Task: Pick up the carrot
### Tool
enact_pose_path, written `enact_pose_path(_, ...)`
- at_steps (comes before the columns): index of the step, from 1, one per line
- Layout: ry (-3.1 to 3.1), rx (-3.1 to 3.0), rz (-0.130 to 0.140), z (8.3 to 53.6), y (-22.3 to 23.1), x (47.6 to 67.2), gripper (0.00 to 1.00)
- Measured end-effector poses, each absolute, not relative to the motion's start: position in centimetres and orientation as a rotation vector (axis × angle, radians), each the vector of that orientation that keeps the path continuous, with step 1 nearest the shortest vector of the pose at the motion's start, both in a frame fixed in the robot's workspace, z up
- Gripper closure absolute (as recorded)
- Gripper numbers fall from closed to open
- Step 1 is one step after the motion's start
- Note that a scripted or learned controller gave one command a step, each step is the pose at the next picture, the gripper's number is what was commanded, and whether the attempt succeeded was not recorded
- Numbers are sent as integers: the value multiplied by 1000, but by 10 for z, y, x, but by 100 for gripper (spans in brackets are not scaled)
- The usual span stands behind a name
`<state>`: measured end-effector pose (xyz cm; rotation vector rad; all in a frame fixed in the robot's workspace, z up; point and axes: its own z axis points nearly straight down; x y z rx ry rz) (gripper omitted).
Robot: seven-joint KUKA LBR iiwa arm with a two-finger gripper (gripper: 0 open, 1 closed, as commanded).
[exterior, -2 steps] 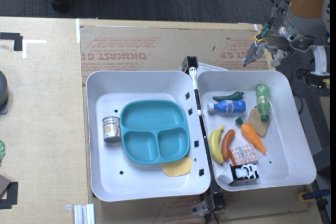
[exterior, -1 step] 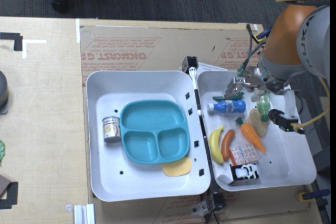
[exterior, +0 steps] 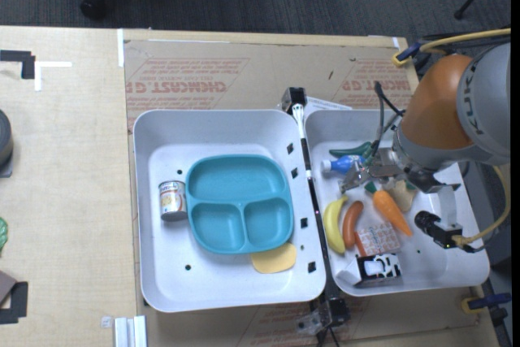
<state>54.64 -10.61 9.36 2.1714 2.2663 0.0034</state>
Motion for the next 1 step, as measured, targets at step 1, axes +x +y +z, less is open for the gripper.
enact_pose_path(1, 2152, 2290, 0, 92, -137, 483, 0)
